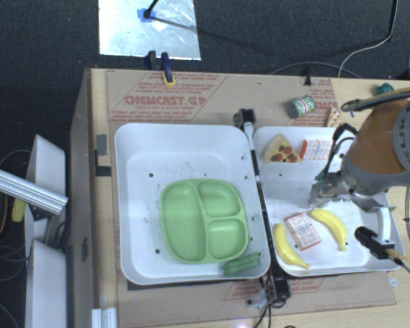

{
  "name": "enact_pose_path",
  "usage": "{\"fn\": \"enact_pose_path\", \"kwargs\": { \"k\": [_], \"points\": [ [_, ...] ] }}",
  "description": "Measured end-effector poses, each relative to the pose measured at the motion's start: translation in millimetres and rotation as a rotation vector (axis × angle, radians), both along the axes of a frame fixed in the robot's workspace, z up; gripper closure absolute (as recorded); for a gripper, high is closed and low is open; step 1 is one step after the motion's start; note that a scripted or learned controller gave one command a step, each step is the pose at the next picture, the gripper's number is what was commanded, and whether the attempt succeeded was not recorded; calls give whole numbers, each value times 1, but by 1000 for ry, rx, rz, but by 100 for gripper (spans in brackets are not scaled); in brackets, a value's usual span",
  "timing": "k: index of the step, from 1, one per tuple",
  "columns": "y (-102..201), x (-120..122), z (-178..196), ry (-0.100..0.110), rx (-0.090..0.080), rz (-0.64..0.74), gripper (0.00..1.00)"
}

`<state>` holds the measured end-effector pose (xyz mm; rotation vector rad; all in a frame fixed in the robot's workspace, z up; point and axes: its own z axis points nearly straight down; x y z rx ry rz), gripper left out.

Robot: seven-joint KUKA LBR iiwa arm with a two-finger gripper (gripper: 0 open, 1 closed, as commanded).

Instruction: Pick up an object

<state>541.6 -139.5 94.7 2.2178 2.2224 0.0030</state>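
The right bin (281, 191) holds a pizza slice (281, 150) and a white box with red print (316, 149) at its far end. Toward the near end a small red-and-white carton (303, 230) lies between two yellow bananas, one (287, 246) to its left and one (332, 225) to its right. My gripper (321, 195) reaches down into this bin from the right, just above the right banana's upper end and apart from the carton. The grey wrist and orange band hide its tip.
The left bin (133, 149) carries a green divided plate (203, 221) and a green vegetable-like piece (240, 264) at its near right corner. A small can (302, 106) lies on the bench behind the right bin. Cables run along the bench's right side.
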Motion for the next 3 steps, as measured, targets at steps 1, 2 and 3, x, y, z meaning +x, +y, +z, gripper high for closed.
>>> {"fn": "enact_pose_path", "kwargs": {
  "k": [1,2,3],
  "points": [
    [0,0,0,0,0,0,0],
    [7,-55,-11,2,0,-1,0],
    [7,-53,0,-2,1,0,100]
  ]
}}
